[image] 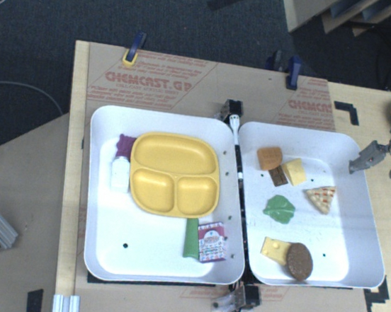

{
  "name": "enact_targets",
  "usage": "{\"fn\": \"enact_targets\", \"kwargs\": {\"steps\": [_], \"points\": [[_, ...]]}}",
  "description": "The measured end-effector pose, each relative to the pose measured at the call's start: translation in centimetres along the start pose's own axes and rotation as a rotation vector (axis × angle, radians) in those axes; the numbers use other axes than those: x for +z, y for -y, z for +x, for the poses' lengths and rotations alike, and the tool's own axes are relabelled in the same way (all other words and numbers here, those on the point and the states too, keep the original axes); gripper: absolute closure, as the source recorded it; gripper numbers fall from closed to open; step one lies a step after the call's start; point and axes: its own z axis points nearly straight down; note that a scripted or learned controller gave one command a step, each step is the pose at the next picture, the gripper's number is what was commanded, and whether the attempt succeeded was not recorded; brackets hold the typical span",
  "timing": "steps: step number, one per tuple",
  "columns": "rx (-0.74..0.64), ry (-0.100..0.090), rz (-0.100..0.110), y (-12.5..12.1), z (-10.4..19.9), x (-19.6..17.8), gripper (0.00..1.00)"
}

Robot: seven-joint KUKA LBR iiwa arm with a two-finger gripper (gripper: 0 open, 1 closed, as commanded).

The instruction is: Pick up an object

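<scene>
Red lettering reading "CHEMCAST GP" is printed on the brown protective paper (156,75) covering the bench, behind the left bin. It repeats, partly cut off, behind the right bin. The small packet's (211,241) print is illegible.

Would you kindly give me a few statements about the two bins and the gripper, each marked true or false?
1. The yellow divided plate lies in the left bin. True.
2. The green leaf piece sits on the yellow divided plate. False: it lies in the right bin, near the middle.
3. The gripper is beside the right bin's upper right corner. True.
4. The pizza slice is between the gripper's fingers. False: it lies on the floor of the right bin, apart from the gripper.
5. The brown round cookie lies in the left bin. False: it is in the right bin, next to a yellow cheese slice.
</scene>
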Motion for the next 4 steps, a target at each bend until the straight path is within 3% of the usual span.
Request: {"fn": "enact_targets", "kwargs": {"steps": [1, 3, 4], "points": [[-0.003, 0.003, -0.013, -0.2, 0.1, -0.7, 0.00], [-0.003, 0.001, -0.007, 0.9, 0.9, 9.1, 0.00], [-0.004, 0.001, -0.007, 0.4, 1.6, 14.0, 0.00]]}}
